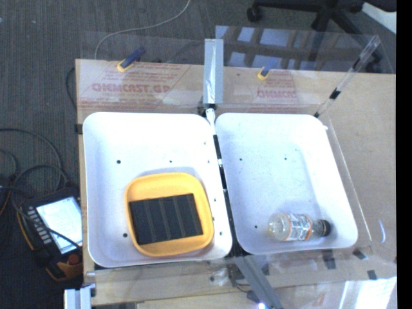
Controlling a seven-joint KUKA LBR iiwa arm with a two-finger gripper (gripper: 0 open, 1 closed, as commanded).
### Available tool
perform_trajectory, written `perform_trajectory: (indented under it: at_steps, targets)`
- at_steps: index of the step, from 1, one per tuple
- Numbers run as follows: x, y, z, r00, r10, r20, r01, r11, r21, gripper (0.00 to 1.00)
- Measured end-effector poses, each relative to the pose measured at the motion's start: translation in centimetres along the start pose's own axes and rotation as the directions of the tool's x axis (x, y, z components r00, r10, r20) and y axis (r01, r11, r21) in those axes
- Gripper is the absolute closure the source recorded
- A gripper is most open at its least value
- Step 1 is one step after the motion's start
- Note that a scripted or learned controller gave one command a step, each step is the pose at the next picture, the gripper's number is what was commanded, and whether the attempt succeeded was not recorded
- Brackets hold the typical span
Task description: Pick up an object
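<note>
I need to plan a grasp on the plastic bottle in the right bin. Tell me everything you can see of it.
The plastic bottle is small and clear, with a dark cap on its right end and what looks like a label round its middle. It lies on its side, roughly parallel to the near wall of the right bin, close to the near right corner. It rests on the bin floor; whether it touches the wall I cannot tell. Its contents are too unclear to judge.

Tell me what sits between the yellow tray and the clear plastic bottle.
In the camera view, the two bins' adjoining white rims separate the yellow tray from the clear plastic bottle; otherwise bare bin floor.
</note>
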State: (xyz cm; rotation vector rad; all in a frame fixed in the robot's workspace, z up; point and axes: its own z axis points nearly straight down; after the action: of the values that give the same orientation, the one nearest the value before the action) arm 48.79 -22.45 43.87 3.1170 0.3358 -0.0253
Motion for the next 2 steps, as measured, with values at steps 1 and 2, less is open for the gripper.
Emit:
perform_trajectory:
  at_steps: [1, 2]
  targets:
    - [1.6, -7.9, 0.8, 1.0, -0.024, -0.01, 0.025, 1.0, 0.003, 1.0]
    - [12.4, -12.0, 0.6, 0.999, -0.033, -0.009, 0.033, 0.999, 0.004, 1.0]
